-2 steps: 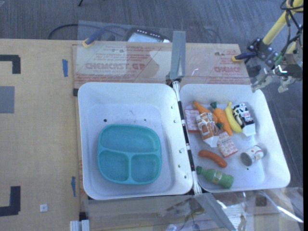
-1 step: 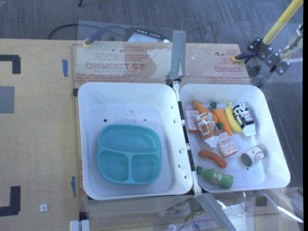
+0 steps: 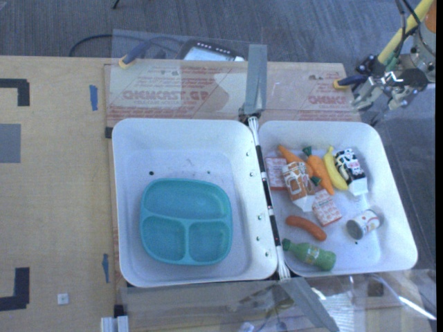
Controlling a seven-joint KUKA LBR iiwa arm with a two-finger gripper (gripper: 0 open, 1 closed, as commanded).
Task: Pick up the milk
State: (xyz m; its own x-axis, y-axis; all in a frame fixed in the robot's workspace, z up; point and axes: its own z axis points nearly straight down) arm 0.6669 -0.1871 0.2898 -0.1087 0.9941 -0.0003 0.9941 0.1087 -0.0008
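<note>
Gripper (image 3: 383,92) above right bin's (image 3: 394,254) far corner, finger state indiscernible; milk (image 3: 349,169) lies beside banana (image 3: 336,169).

A robotics lab: plywood bench (image 3: 55,185) with black tape markers, two white bins (image 3: 131,140), loose cables (image 3: 90,41).

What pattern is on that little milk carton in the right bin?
Black and white cow patches on the milk carton, seen in the camera view, beside the banana.
</note>
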